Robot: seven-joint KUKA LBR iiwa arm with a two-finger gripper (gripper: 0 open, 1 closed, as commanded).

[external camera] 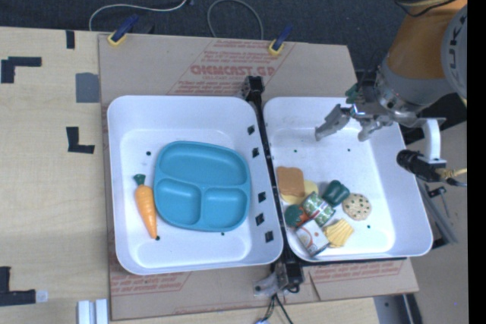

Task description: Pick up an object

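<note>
White right bin point(380, 163): pincer point(351, 125) open (far half bare).

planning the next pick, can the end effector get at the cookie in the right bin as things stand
Probably yes. The end effector hangs open over the right bin's bare upper part, and the cookie lies uncovered at the pile's edge, nothing between them.

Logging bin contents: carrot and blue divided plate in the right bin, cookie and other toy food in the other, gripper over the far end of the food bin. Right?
Not quite. The camera view shows the carrot and the blue divided plate in the left bin, not the right. The rest holds: the cookie and other toy food lie in the right bin, and the gripper is over that bin's far end.
</note>
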